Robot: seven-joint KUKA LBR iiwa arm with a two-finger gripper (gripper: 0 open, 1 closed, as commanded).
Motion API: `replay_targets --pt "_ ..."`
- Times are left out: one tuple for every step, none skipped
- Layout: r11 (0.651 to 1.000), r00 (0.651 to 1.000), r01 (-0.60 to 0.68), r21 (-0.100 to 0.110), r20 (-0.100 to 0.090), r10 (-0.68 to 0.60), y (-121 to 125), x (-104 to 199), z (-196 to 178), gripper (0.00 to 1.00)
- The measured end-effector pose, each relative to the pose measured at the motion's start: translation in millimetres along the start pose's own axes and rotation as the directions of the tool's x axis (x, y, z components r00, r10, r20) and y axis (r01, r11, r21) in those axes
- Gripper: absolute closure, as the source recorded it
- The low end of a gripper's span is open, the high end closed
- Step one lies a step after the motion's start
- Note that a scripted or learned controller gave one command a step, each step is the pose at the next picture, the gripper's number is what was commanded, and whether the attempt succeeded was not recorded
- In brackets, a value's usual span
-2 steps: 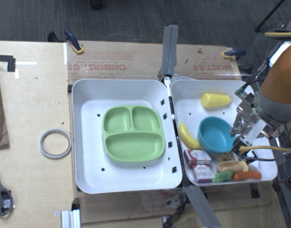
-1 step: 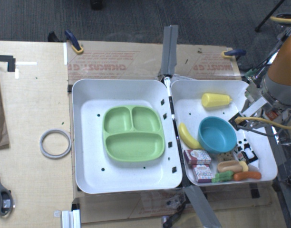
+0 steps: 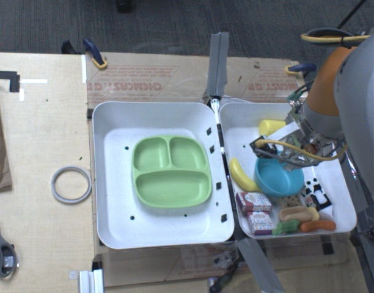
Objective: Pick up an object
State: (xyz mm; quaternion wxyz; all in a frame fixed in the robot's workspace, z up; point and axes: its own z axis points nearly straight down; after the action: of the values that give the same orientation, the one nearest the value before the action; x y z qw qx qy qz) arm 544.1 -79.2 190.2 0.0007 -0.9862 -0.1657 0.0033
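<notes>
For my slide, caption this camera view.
Arm's pincer above blue bowl in right bin; green divided plate in left bin.

My arm (image 3: 358, 96), bulky smooth grey casing, orange band (image 3: 326, 87) above the wrist, darker grey rounded wrist section below it, dark metal gripper (image 3: 283, 153) hardware, yellowish cable looped across it, thin black cables by the wrist

- Crowded in the right bin (image 3: 233, 122): blue bowl (image 3: 278, 179) at centre, banana (image 3: 242, 174) just left of it, two small boxes (image 3: 256, 212) and a hot dog (image 3: 299, 213) along the lower edge.
- Open floor around the green divided plate (image 3: 172, 171) in the left bin (image 3: 104, 182).
- Bare counter (image 3: 40, 133) at frame left, apart from a tape ring (image 3: 71, 184).
</notes>
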Motion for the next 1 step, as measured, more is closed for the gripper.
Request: replay_targets --pt "0.986 0.986 0.168 0.000 -0.001 -0.168 -14.7 -66.2 0.3 1.00"
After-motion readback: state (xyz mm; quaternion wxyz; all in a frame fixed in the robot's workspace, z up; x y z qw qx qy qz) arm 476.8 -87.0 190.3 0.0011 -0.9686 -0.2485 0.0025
